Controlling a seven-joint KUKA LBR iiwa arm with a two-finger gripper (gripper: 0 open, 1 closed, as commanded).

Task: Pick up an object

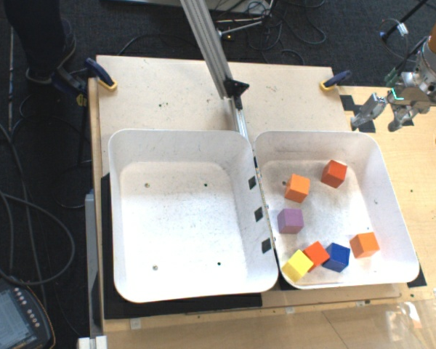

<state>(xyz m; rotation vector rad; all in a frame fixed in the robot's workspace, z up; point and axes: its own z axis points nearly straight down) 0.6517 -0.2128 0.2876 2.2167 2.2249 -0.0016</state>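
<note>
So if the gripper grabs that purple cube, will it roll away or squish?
The purple cube has flat faces, so it will probably slide rather than roll. Its crisp edges suggest it is stiff, perhaps foam or wood, and likely light. It sits apart from the other blocks, so the gripper should have room.

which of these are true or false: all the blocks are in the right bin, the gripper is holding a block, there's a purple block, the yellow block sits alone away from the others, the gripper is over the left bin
1. All the blocks lie in the right bin. True.
2. The gripper is holding a block. False: its fingers are open with nothing between them.
3. There is a purple block. True, near the middle of the right bin.
4. The yellow block sits alone, away from the others. False: it is right against an orange block, with the blue block next along.
5. The gripper is over the left bin. False: it hangs beyond the right bin's far right corner, above the bench.
</note>
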